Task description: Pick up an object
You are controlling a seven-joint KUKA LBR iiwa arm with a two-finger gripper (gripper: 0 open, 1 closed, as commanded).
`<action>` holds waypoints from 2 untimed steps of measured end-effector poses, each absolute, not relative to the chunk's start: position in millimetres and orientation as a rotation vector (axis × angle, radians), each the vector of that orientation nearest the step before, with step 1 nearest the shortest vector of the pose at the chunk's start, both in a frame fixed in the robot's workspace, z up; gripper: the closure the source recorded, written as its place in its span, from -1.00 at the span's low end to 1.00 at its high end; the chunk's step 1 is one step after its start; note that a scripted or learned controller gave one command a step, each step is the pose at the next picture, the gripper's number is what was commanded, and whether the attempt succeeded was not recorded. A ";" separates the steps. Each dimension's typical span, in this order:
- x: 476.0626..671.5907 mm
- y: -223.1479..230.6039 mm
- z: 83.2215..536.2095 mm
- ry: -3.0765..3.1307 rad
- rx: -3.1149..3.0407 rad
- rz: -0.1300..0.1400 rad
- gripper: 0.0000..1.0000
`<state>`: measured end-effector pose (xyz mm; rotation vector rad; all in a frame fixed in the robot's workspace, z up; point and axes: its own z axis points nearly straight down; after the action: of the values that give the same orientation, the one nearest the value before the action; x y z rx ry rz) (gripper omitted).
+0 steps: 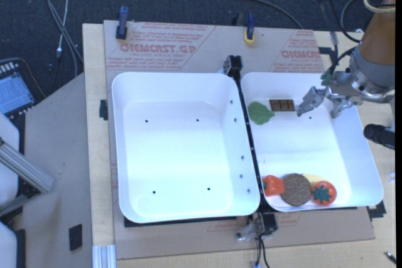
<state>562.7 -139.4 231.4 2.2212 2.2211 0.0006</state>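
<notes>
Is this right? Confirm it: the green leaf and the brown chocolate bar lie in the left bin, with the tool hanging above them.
One thing is wrong: the bin. The camera view shows the green leaf and the brown chocolate bar in the right bin, near its far left corner, not in the left bin. The tool does hang above that end, just right of the bar.

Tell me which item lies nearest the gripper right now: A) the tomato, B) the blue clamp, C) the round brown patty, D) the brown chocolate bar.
D: the chocolate bar lies at the far end of the right bin, just left of the gripper, beside the green leaf; the other food sits along the near edge.
</notes>
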 end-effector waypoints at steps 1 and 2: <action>494.6 -169.5 154.0 2.220 2.231 -0.007 -1.00; 578.9 -160.5 120.1 2.226 2.220 -0.001 -1.00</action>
<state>578.9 -160.5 120.1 2.2200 2.2255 -0.0014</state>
